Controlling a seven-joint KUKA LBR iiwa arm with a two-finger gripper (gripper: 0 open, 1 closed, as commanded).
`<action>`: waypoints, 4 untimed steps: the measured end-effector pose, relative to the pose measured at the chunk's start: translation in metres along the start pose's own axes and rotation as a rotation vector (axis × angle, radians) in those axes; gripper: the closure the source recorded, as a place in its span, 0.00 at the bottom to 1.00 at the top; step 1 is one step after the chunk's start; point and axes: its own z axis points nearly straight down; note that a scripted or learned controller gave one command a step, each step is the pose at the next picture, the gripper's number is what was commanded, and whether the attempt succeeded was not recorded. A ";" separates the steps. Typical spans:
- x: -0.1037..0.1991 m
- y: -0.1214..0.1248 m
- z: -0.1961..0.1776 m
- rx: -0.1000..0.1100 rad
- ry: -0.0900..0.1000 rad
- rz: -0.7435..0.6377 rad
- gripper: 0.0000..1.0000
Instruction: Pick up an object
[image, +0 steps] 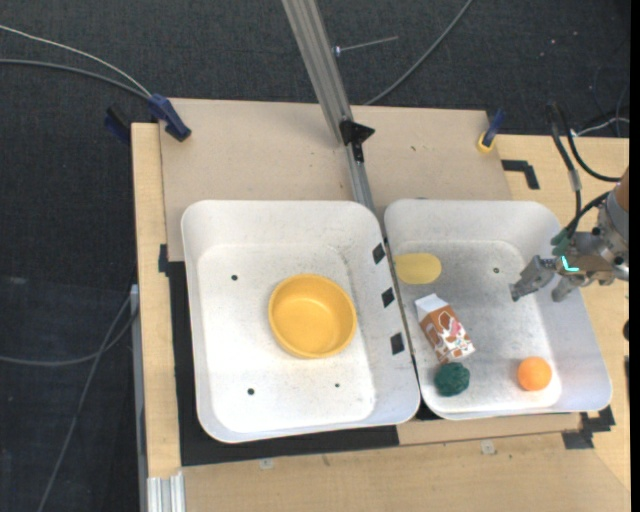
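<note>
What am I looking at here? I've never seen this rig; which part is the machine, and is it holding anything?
One fixed camera looks down at a slant on a bench with two shallow white bins. The machine is a robot arm reaching in from the right; its hand hangs over the right bin, with nothing visible between its fingers. That bin holds a flat yellow disc, a small carton, a green ball and an orange ball. The left bin holds a yellow bowl. The job is to pick up an object; none is lifted yet.
</note>
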 end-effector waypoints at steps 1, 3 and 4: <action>0.000 0.000 -0.001 -0.001 0.000 0.000 0.00; -0.007 -0.016 0.095 0.007 0.001 0.005 0.00; -0.006 -0.018 0.140 0.006 0.002 0.004 0.00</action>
